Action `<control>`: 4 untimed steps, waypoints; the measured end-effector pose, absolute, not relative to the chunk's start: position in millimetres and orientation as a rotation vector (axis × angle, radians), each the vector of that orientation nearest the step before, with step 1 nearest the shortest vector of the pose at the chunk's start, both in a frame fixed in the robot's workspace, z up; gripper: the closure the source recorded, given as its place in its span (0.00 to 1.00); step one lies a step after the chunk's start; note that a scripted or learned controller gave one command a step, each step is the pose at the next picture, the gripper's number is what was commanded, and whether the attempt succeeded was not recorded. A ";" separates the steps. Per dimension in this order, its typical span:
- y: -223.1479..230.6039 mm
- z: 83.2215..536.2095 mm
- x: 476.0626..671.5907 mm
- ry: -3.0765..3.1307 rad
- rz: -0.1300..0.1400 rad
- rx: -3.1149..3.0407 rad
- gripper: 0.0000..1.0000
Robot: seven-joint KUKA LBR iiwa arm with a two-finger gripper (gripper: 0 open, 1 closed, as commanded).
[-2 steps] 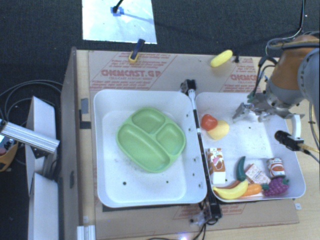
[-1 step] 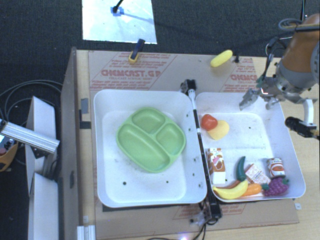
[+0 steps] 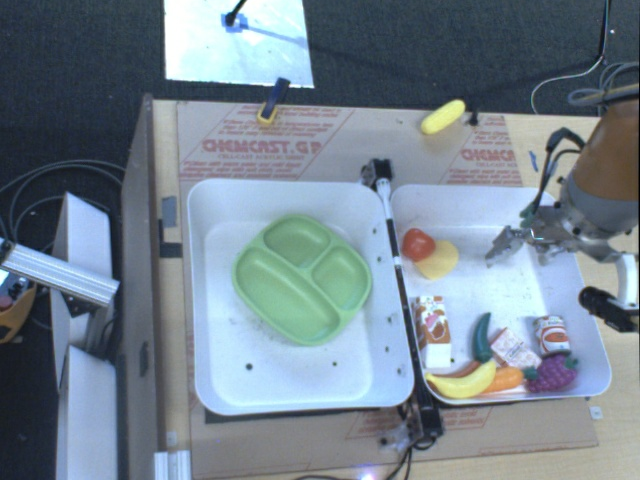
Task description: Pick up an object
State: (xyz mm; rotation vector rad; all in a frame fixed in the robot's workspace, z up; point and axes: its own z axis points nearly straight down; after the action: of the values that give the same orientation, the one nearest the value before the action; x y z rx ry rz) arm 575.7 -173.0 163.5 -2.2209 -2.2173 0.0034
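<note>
We see the gripper (image 3: 512,240) with fingers apart and holding nothing, above the right bin (image 3: 590,320); the toy foods like the banana (image 3: 462,381) lie lower, near its front wall

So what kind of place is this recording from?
Probably a robot lab test bench: an arm reaching over two white bins, toy food as props, and loose cables on dark carpet.
</note>
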 end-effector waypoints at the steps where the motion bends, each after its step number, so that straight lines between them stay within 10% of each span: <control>1: -195.1 120.5 545.1 -2.218 0.002 -2.222 0.00; 2: -118.9 125.3 514.4 -2.227 -0.001 -2.211 0.00; 4: -131.8 86.3 488.3 -2.226 -0.003 -2.228 0.00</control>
State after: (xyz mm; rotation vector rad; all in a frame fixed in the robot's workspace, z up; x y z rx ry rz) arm 488.3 -131.8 86.3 -2.2279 -2.2257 -0.0034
